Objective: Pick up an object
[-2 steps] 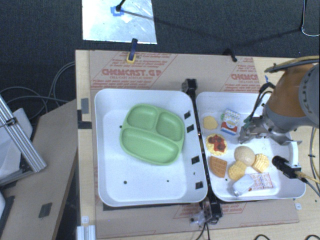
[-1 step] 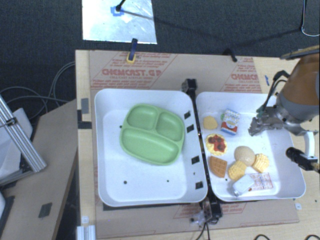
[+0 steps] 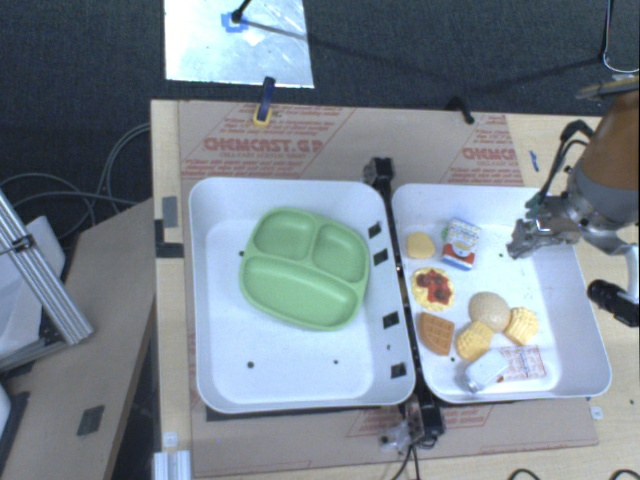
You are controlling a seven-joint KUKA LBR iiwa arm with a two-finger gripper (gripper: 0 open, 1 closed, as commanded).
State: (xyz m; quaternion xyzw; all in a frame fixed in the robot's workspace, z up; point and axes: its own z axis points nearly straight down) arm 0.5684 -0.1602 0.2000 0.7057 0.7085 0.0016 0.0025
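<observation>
The small milk carton (image 3: 460, 242) lies in the upper middle of the right bin (image 3: 575, 298), and it is the object nearest the gripper (image 3: 527, 236), which hangs to its right, apart from it, over bare white floor. Whether the gripper is spread or pressed together cannot be told from this angle; nothing is seen pinched in it. Left of the carton sits a yellow round piece (image 3: 421, 245), and below it a pizza slice (image 3: 433, 287), a waffle (image 3: 436, 332), a bread roll (image 3: 489, 308), two yellow crackers (image 3: 474, 340) and (image 3: 521, 324), and a white packet (image 3: 488, 370). The left bin (image 3: 215, 268) holds a green divided plate (image 3: 304, 268).
</observation>
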